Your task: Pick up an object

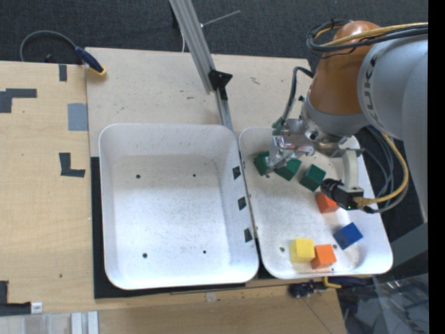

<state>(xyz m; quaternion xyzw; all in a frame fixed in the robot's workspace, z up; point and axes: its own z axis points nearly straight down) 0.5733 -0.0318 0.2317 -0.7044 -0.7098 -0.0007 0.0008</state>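
I see three green blocks (286, 168) clustered at the far end of the right bin (278, 252), and the gripper (284, 150) sits right over them (whether it's open or closed, I can't tell). Nearer me lie a red block (325, 202), blue block (348, 234), yellow block (302, 250) and orange block (324, 256). The left bin (111, 186) sits alongside.

Tabletop (42, 207): two bins side by side. Left bin (111, 186) beside right bin (379, 252). Right bin, far end: three blocks (288, 169) clustered beneath the end effector (284, 152). Middle, toward right wall: one block (325, 202), another (348, 234) just nearer. Near end: two blocks (313, 252) touching, side by side.
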